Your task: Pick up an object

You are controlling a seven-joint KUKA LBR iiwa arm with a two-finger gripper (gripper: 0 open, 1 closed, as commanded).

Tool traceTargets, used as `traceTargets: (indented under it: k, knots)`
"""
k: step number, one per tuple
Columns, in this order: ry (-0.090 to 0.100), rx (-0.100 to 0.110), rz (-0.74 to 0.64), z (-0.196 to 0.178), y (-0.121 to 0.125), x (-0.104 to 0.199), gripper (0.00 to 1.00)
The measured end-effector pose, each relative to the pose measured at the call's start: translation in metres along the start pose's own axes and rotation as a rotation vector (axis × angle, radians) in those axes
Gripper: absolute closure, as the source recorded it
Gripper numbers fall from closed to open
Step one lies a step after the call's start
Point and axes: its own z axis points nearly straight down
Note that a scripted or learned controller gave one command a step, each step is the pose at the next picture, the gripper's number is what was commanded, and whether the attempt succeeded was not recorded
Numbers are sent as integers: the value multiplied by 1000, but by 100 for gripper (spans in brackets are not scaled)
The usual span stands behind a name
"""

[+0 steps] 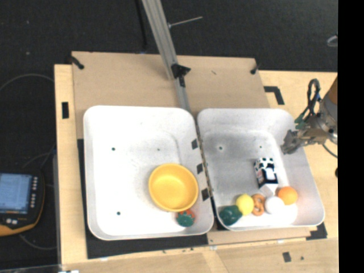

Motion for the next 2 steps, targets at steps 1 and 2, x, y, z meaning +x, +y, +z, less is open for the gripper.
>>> traceTargets:
  k: [1, 2]
  knots:
    - [2, 2, -2, -1, -5, 53, 100]
    - [2, 3, -2, 11, 0, 102, 100]
